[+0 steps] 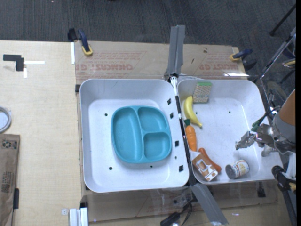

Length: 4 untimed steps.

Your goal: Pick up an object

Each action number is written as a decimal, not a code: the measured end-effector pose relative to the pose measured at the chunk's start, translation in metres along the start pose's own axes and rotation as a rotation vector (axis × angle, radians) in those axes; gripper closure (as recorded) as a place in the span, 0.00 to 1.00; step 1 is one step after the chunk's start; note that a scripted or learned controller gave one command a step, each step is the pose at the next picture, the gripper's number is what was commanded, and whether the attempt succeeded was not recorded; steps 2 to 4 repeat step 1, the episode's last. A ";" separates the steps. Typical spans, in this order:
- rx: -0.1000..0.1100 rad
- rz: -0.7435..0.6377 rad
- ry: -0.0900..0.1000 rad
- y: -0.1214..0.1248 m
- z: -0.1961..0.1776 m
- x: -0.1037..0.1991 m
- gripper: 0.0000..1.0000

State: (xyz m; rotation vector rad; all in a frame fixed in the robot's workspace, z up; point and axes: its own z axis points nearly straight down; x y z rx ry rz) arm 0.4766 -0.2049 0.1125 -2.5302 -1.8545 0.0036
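Observation:
The right bin [244, 108] holds several objects. A yellow banana [190, 111] and an orange carrot [190, 138] lie along its left wall. A green-and-yellow sponge [202, 92] sits at the far left corner. Near the front are an orange-and-white packet [206, 166] and a small can [237, 169] lying on its side. My gripper [248, 140] hangs over the right part of this bin, above bare floor, up and to the right of the can. It touches none of the objects.
The left bin [94, 126] contains a blue divided plate [141, 134]. A grey divider bar [177, 46] runs between the bins at the back. Clamps [84, 42] stand on the cardboard behind. The arm's body [282, 140] covers the right bin's right wall.

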 end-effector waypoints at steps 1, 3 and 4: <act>-0.001 -0.085 -0.001 -0.018 0.022 0.056 0.00; -0.001 -0.085 -0.001 -0.018 0.022 0.056 0.00; -0.001 -0.085 -0.001 -0.018 0.022 0.056 0.00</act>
